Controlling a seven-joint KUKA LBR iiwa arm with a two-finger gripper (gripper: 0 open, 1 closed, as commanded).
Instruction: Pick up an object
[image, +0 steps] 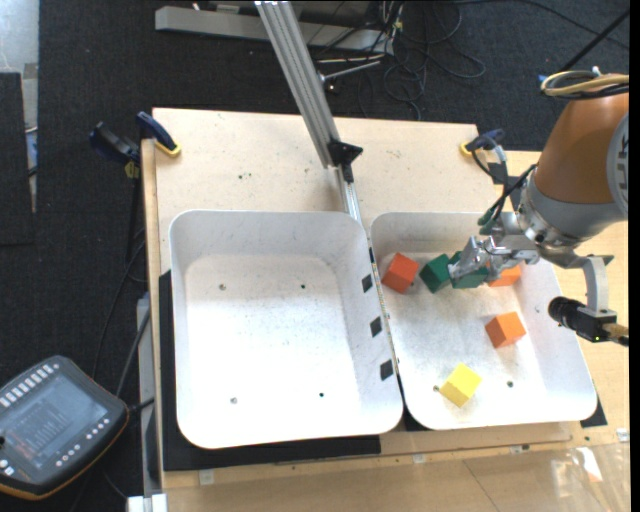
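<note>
Blocks lie scattered in the right bin (560, 400), and the arm (585, 165) leans in over that bin's far edge. Its gripper (472, 268) sits low, right at a green block (436, 273) near the middle of the far wall. Whether the green block is actually clamped I cannot tell from where I stand.

An orange cube (401, 271) rests just beside the green one, toward the bin's left wall. Another orange piece (506, 276) peeks out from under the wrist. A third orange cube (506, 329) sits near the middle of the bin, and a yellow block (460, 385) lies toward the near edge. The left bin (200, 250) is a plain white tray.

To do this step well, I would say the grip should centre on the green block's flat sides before any lift, since the orange neighbour crowds it and could be nudged or dragged along. A straight rise seems the safest way out.

The blocks look like small, matte, hard-edged pieces, probably foam or painted wood. Both bins are smooth white plastic with rounded corners and faint speckling. They rest on a pale, flecked board (250, 150) clamped at its far corners.
</note>
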